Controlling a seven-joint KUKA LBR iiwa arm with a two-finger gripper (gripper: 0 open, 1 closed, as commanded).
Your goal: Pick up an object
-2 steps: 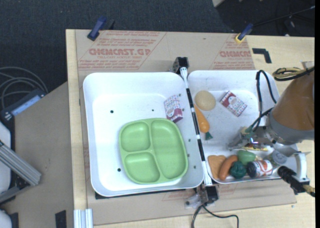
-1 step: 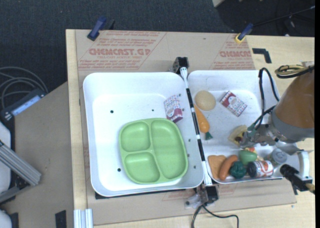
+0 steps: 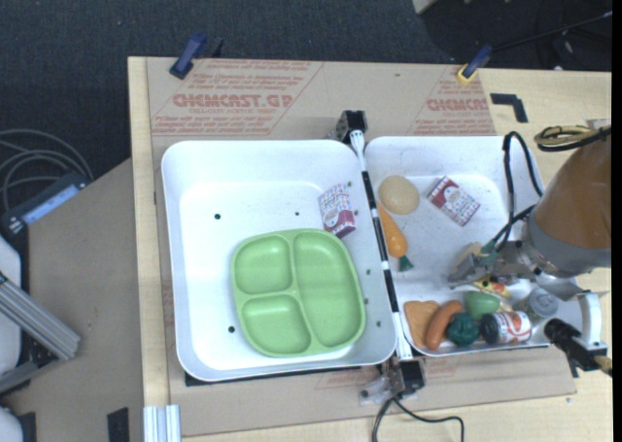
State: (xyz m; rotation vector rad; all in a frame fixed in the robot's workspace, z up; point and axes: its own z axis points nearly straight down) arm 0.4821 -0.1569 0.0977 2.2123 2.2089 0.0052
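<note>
My gripper hangs low over the right bin, just above a heap of toy food at the bin's front edge. That heap holds an orange bread-like piece, a sausage, a dark green piece, a light green piece and a small can. Farther back in the same bin lie a beige round item, a carrot and a red-and-white packet. The arm's wrist hides part of the heap.
The left bin carries a green divided plate and a second red-and-white packet near the divider. The arm's orange band overhangs the right bin's right side. A black cable loops above it.
</note>
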